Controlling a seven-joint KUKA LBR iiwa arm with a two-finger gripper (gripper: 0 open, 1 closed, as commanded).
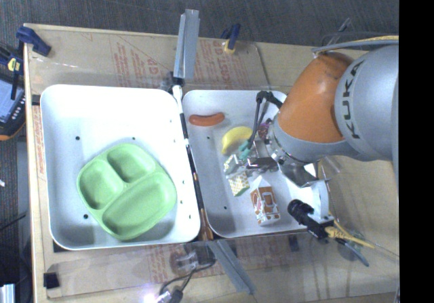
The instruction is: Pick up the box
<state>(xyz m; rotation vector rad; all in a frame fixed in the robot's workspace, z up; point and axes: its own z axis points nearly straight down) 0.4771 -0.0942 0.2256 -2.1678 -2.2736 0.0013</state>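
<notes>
Camera view, looking down on both bins: your box (265,205) lies flat in the right bin (210,179), toward its near edge, a small carton with brown and white print, long side running near-to-far with a slight tilt. It sits apart from the bin wall, with bare white floor on its left and near sides. Just beyond it, farther in, a crumpled patterned wrapper (237,179) lies close to the carton's far-left corner, and past that a yellow banana-shaped toy (235,138) and a sausage (207,119) by the far wall. The gripper (252,159) hangs over the wrapper and banana area, not over the box; the wrist bulk and cables hide its tip, so you cannot tell how it is set. Nothing shows the carton caught in it. Judgement on handling: expect a light, thin-walled cardboard pack, stiff across its short width but liable to dent on the broad faces, glossy print likely a bit slick. Take it across the narrow width at mid-length, coming straight down, so it does not skate over the smooth floor. The left bin (61,159) carries a green divided plate (127,190), well apart from the work.
</notes>
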